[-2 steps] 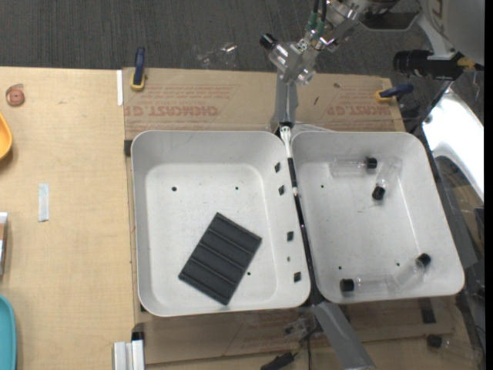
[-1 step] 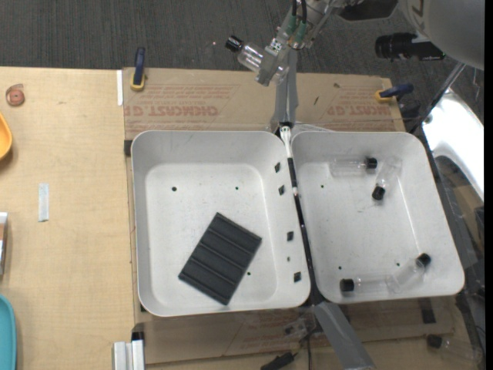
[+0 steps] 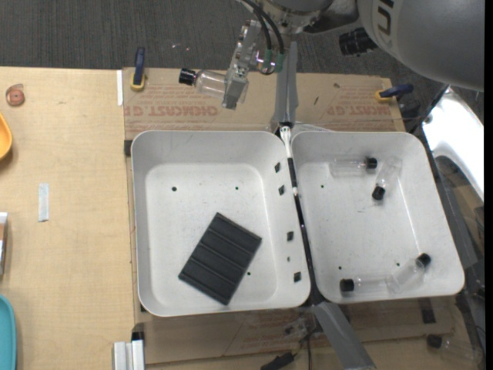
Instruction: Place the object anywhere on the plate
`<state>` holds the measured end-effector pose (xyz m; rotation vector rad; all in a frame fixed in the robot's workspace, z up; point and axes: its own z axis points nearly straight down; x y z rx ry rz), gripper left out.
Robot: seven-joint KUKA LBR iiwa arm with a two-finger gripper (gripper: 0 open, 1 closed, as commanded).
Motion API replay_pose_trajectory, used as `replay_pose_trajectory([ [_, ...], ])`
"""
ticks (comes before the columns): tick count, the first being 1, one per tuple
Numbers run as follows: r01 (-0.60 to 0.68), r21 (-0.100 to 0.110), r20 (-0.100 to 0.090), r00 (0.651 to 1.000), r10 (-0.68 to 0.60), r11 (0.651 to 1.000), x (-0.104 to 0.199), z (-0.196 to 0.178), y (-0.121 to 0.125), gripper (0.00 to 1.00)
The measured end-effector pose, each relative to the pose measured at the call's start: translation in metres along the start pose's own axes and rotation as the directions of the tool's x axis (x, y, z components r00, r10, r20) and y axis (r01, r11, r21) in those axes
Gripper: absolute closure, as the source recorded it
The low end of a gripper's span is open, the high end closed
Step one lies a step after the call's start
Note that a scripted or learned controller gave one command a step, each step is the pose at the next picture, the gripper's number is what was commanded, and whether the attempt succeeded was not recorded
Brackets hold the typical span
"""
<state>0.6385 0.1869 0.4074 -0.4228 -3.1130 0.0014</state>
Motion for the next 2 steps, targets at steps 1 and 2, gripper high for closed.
replay_pose_trajectory([
  [1,0.379,-0.002,0.004,0.926,-0.379,0.926,0.005,-0.034,0.032,1.00],
  [2,0.600,-0.001,0.004,0.800,-0.600,0.800,-0.010,-0.034,0.046,1.00],
])
